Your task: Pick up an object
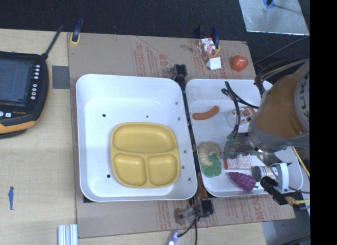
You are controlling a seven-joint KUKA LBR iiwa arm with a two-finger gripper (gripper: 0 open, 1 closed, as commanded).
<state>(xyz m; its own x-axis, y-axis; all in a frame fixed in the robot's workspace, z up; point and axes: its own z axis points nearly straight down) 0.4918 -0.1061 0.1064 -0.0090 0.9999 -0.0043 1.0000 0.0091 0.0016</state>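
The right bin holds a brown sausage, a beige ridged piece, a green leafy toy and a purple grape bunch. A flat red-and-white pack lies partly under the arm. My gripper is low in this bin, just right of the beige piece and above the pack. The grey wrist and orange band cover the bin's right half.
The left bin holds a yellow divided plate. Behind the right bin, on the cardboard, stand a small carton and a red tomato. A control pendant lies at the far left.
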